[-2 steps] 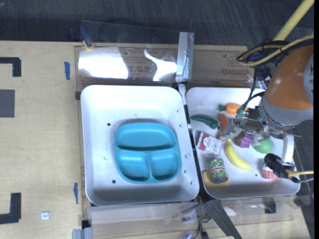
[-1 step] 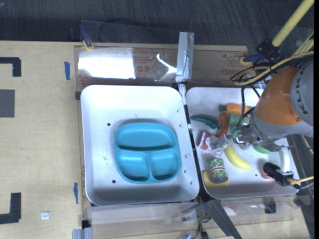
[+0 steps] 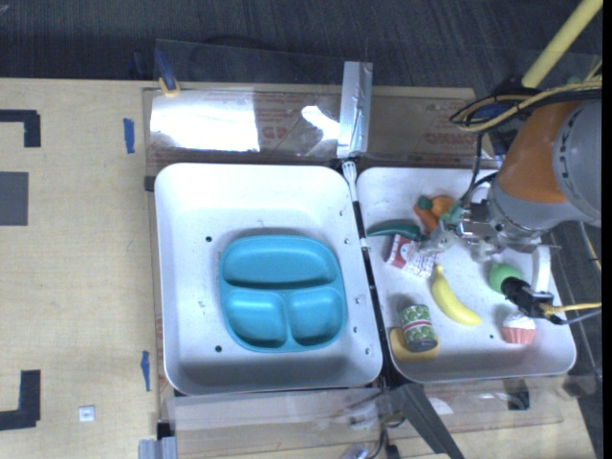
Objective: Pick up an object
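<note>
Arm [image 3: 559,165] enters from 3 o'clock, grey body with the orange band showing, wrist bent down over the right bin [image 3: 555,357]. Claw [image 3: 457,220] sits low at the bin's 10 o'clock area, among the small items there; can't tell whether it is clenched or released, and nothing is visibly gripped.

Two white bins on the table [image 3: 67,285]. Left bin [image 3: 182,256]: one blue divided tray [image 3: 282,290], three compartments, at centre.

Right bin count: one orange-and-green toy [image 3: 435,206] at 11 o'clock, just beside the claw; one dark green curved piece [image 3: 390,229] at 10; one red-and-white packet [image 3: 409,256] near centre-left; one banana [image 3: 452,299] at centre; one small can [image 3: 417,325] at 7, resting on a yellow piece [image 3: 411,345]; one green ball-like item [image 3: 504,277] at 3; one pink-and-white cupcake [image 3: 519,328] at 5.
</note>
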{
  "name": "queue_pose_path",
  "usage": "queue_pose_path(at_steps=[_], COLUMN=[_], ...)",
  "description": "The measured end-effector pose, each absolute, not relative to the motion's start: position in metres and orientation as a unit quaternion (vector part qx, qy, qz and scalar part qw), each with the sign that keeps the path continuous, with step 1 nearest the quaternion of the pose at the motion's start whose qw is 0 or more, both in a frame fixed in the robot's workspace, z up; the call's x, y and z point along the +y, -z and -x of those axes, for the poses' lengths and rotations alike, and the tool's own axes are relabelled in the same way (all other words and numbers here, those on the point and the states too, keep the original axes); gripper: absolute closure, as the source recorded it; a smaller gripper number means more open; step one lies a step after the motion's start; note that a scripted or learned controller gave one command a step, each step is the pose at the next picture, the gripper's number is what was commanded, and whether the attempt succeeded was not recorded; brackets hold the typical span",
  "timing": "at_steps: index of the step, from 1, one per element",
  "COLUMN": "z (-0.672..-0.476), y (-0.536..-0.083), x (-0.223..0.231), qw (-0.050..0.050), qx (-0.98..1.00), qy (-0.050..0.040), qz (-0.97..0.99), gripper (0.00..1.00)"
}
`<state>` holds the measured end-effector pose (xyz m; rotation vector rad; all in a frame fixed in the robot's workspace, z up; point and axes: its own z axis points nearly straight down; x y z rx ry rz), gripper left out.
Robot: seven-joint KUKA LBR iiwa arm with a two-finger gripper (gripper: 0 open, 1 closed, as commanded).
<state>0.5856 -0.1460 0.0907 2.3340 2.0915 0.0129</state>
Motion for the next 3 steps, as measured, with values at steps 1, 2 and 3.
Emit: queue_pose_path(at_steps=[1,2,3], z=[-0.484,-0.489,-0.501], y=[-0.09,-0.182,-0.091], x=[-0.093,-0.034,-0.107], qw=[0.003,-0.001,-0.001], qx=[0.699,0.639,0.676], qy=[-0.0049,0.0008,0.0009], qz=[-0.715,-0.769,-0.737], gripper=[0.0,0.0,0.0])
